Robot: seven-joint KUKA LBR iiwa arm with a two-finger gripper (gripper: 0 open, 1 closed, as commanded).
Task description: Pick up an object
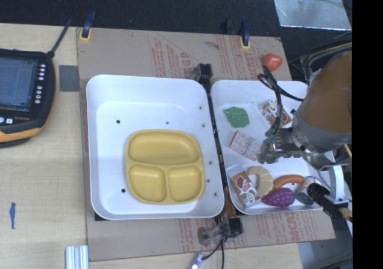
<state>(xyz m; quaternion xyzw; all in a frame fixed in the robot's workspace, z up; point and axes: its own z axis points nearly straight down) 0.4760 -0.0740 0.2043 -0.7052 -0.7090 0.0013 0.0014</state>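
step: reach, I see two-finger metal gripper [270, 149] low in right white bin [299, 89] | grip: can't tell | next: close on pink-white snack packet [243, 142]

One fixed camera above the bench, looking down at a slant, both white bins [96, 142] in frame

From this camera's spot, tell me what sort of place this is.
Probably a robotics lab grasping bench: a robot arm over a right bin of toy food, a left bin holding a yellow divided tray, and a teach pendant beside them.
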